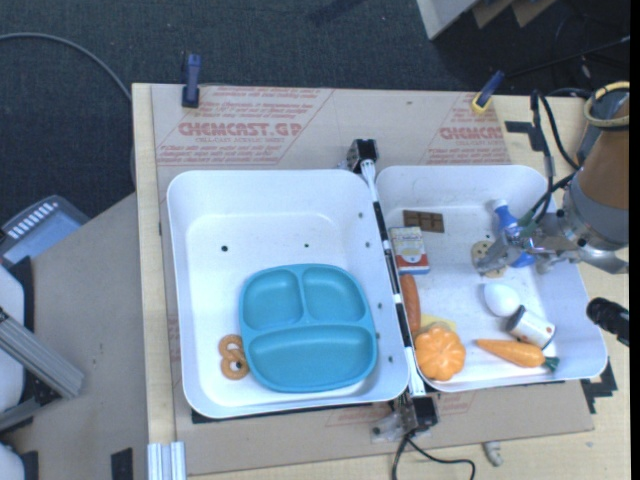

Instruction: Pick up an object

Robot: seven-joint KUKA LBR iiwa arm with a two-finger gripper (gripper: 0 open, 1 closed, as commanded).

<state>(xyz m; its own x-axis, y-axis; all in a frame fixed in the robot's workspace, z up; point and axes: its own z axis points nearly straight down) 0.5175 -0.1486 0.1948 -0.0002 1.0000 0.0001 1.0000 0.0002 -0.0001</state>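
My gripper (492, 256) is low in the right bin (570, 298), near its middle, with the arm coming in from the right edge. A white egg (500, 298) lies just below it, apart from it. A small blue item (503, 216) shows right by the gripper's upper side; I cannot tell whether they touch. A brown chocolate bar (423, 221) and a small carton (410, 249) lie to its left. An orange pumpkin (440, 354), a carrot (512, 352) and a white and black cylinder (531, 325) sit near the front.
In the left bin (200, 218) lie a blue divided plate (308, 326) and a pretzel (234, 356). A long orange stick (411, 303) lies along the divider wall. Cables hang by the arm at the right.
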